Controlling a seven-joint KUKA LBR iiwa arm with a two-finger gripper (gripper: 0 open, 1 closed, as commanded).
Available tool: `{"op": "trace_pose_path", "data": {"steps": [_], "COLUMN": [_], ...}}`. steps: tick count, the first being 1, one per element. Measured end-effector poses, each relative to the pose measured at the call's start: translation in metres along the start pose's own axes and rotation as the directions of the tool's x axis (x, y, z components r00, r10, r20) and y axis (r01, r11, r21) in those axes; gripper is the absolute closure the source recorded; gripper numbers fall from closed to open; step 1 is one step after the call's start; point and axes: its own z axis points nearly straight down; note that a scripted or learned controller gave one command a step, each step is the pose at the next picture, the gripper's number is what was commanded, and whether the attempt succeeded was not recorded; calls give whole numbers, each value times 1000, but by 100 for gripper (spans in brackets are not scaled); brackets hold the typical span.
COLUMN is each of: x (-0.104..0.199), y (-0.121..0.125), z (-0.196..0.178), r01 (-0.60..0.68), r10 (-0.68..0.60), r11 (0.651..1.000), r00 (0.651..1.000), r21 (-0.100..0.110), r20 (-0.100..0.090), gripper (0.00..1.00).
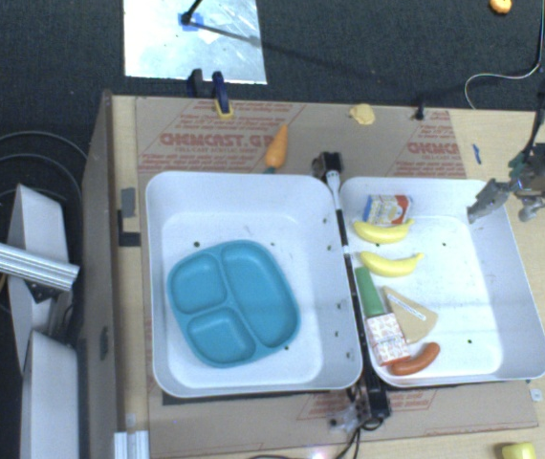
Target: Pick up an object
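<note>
I see the claw at the right edge of the view, over the top right corner of the right bin. Most of the arm is cut off by the frame, and the wrist hardware is a blurred grey mass. I cannot tell how far the claw is open; one grey finger-like tip points down-left toward the bin rim. Nothing is visibly between its fingers, and it appears to touch no object.

All pickable objects lie along the left side of the right bin, well apart from the claw, to its left and lower left. Nearest is a small packet with red and blue print; its label is too small to read. Just below it lies one banana, then a second banana. Below those I see a green stick, a tan wedge, a red-and-white patterned block and a sausage near the lower rim.

The left bin holds a blue divided tray.

On the worktop beyond the bins lie a carrot and a small yellow lump, hard to identify.
</note>
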Motion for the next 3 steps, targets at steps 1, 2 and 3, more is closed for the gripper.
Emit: {"op": "trace_pose_path", "data": {"steps": [1, 2, 3], "x": [56, 84, 109], "y": [41, 34, 11], "z": [73, 151, 169], "r01": [7, 4, 3], "r10": [-7, -4, -3], "r11": [1000, 1000, 1000], "r00": [1000, 1000, 1000], "r21": [4, 8, 1], "r20": [-4, -3, -1], "gripper": [0, 0, 0]}}
